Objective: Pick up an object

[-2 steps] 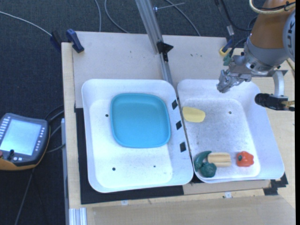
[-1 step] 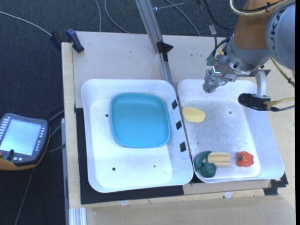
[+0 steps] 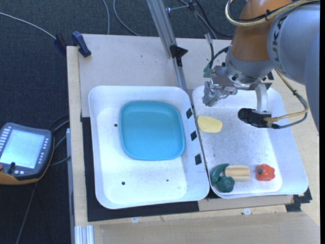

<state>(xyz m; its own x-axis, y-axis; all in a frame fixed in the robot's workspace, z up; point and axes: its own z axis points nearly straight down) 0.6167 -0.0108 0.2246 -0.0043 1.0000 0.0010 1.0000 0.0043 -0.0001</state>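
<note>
From my station, the grey arm (image 3: 284, 29) with its glossy orange band comes in at two o'clock. The left bin (image 3: 101, 136) carries a smooth teal plate (image 3: 152, 129); the speckled right bin (image 3: 244, 146) holds the toys. My gripper (image 3: 210, 96) hangs over that bin's far left corner; whether it is parted or clenched I cannot tell. The pale yellow piece (image 3: 209, 124), flat and rounded, lies just at its six o'clock, long axis three-to-nine. At the near edge sit a tan block (image 3: 237, 173), green vegetable (image 3: 222, 179) and red tomato (image 3: 264, 172).
</note>
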